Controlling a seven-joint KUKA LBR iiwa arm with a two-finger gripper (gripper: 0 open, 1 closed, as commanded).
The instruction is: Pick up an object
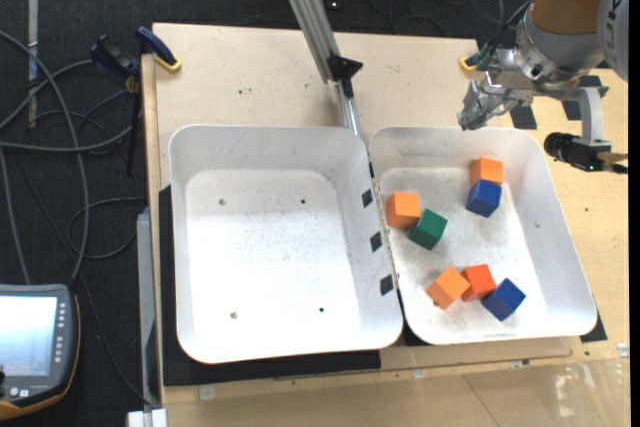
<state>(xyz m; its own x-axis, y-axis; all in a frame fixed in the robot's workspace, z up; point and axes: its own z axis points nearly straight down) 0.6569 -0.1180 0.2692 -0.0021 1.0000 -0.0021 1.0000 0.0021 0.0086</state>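
Observation:
The right bin holds several small blocks. An orange block touches a blue block near its far right. Toward the bin's left side, an orange block sits beside a green block. Near the front lie an orange block, a red-orange block and a blue block in a cluster. My gripper hangs above the far rim of the right bin, clear of every block, with nothing visibly between its fingers.
The left bin lies beside the right one, with a shared ridge between them. A slanted metal rail crosses the bench behind the bins. Clamps sit at the bench's far corners. Cables and a pendant screen lie off the bench at left.

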